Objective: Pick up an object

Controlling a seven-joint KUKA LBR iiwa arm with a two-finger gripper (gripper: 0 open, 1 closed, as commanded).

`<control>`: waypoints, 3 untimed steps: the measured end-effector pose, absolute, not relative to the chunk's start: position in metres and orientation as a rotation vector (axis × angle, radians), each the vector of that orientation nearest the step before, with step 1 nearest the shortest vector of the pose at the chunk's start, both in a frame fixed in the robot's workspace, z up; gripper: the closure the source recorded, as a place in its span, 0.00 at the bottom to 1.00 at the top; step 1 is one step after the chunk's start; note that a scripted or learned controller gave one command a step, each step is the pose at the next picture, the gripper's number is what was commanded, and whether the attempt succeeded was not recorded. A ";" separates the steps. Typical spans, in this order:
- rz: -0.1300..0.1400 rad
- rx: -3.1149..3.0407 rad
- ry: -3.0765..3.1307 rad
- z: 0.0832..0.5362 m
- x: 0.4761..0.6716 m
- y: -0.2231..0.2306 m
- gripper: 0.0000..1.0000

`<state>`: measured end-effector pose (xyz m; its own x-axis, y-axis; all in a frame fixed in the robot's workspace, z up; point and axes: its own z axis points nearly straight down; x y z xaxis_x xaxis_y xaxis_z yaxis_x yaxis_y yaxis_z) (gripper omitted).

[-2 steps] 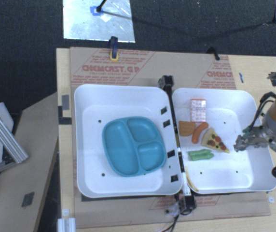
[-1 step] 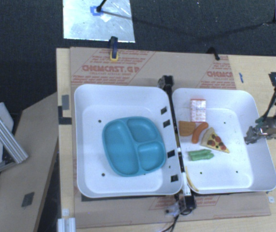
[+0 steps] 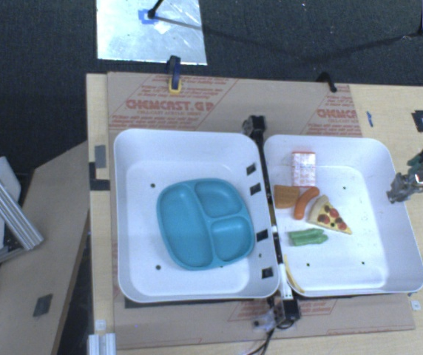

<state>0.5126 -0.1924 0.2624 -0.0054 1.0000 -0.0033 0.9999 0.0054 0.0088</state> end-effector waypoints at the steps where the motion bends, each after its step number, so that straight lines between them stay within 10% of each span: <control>1: 0.005 2.208 2.231 0.266 0.525 -0.133 1.00; 3: 0.004 2.210 2.231 0.261 0.534 -0.028 1.00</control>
